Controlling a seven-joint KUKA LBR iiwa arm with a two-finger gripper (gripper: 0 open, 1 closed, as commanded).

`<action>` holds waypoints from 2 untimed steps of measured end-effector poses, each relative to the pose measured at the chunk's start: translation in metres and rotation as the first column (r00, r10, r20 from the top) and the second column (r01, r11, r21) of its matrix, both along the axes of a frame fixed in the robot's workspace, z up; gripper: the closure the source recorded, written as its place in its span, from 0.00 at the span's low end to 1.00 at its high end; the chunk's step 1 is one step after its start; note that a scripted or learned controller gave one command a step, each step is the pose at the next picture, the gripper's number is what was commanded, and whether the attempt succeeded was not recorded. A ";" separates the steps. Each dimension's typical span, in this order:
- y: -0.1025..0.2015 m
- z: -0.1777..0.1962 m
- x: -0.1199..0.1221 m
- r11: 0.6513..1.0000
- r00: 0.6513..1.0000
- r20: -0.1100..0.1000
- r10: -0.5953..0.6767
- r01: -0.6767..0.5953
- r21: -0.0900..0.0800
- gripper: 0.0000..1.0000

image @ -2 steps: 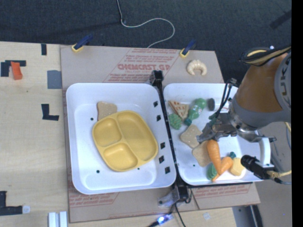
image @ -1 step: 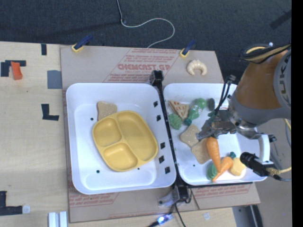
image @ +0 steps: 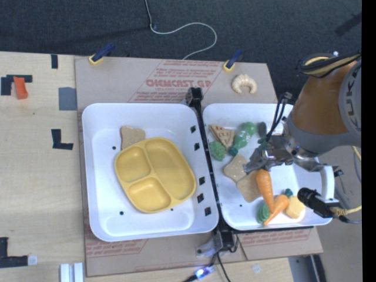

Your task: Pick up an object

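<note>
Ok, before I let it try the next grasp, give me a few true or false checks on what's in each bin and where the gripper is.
1. The yellow divided plate lies in the left bin. True.
2. The gripper hangs over the left bin. False: it is over the right bin, close above the food pieces.
3. Two carrots lie in the right bin. True: a larger carrot and a smaller carrot near the front.
4. The croissant lies inside the right bin. False: it sits on the cardboard behind that bin.
5. A toast slice lies in the left bin beside the plate. True.
</note>
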State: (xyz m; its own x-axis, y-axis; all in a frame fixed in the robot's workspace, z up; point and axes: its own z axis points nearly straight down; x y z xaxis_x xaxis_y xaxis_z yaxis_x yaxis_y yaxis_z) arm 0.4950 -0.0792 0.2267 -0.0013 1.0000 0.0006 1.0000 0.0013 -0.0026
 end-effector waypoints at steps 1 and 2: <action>-0.009 0.007 0.001 1.000 1.000 0.000 0.000 0.000 0.000 1.00; -0.004 -0.001 -0.008 1.000 1.000 -0.001 -0.002 0.002 -0.001 1.00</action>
